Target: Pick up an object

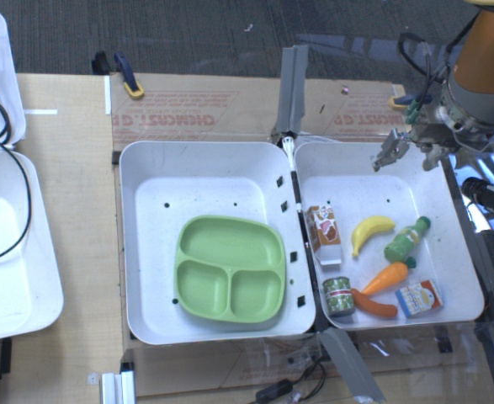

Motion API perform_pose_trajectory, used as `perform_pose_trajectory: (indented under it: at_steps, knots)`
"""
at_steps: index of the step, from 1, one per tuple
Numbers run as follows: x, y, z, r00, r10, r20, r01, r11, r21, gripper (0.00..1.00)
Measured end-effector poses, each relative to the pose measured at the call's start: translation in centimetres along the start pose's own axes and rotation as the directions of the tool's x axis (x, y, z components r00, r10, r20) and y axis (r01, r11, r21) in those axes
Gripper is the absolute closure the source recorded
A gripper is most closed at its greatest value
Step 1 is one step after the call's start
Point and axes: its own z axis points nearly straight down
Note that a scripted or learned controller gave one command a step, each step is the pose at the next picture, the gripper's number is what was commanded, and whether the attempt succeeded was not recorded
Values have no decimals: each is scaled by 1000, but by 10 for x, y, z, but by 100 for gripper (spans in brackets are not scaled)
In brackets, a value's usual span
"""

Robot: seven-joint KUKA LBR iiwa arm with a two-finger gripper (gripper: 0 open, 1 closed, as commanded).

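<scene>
Two shallow white bins sit side by side on the bench in the lower middle of the frame. The left bin point(141, 225) holds a light green divided plate point(230, 268) with three compartments, lying flat toward the bin's lower right. The right bin point(436, 194) holds all the small items, gathered in its lower half. A small juice carton point(324, 234) with a red and white face lies against the bin's left wall, and just to its right is a yellow banana point(370, 231), curved and apart from the carton. Right of the banana a green bottle point(406, 241) lies tilted, its cap pointing to the upper right. Below the bottle an orange carrot point(386, 278) slants down to the left, its leafy end touching or nearly touching the bottle's base. Under the carrot a red-orange sausage point(374, 305) lies across the bin's lower edge, its left end touching a small green can point(338, 296) that stands in the lower left corner. A small white and orange box point(418, 298) lies at the lower right, just beside the carrot's thick end. The grey arm with its orange band comes in at the upper right of the frame, and the gripper point(408, 151) hangs over the upper right corner of the right bin, well apart from every item. Its two fingers look spread, with nothing between them.
</scene>
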Motion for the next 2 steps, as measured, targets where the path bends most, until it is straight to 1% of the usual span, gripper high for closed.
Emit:
perform_pose_trajectory:
  at_steps: [1, 2]
  knots:
    - [-4, -36, 166, 995, 102, -1, -102, 995, 2, 0]
    - [-5, -35, 155, 994, 107, -1, -107, 994, -1, 100]
